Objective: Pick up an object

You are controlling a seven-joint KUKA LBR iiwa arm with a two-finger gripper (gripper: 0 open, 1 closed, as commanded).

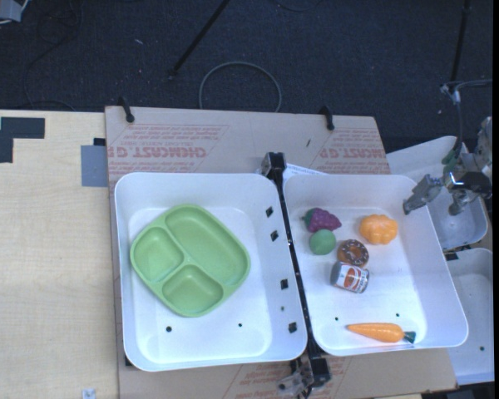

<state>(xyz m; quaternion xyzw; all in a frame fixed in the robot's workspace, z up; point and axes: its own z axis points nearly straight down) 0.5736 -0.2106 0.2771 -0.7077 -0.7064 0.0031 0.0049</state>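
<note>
The right bin [432, 306] holds several toy foods. A purple grape bunch [322, 219] lies beside a green ball [322, 242], with an orange fruit [377, 229] to their right. A brown doughnut [353, 252] sits just above a small can [350, 278] lying on its side. An orange carrot [377, 332] rests near the front wall. My gripper [437, 200] hangs over the bin's right rim, to the right of the orange fruit. Its two grey fingers [418, 194] are spread apart, open, with nothing between them.
The left bin [150, 339] holds a green divided plate [190, 258]. A black divider [287, 264] runs between the two bins. Cardboard lies under both bins, and a wooden bench top extends to the left.
</note>
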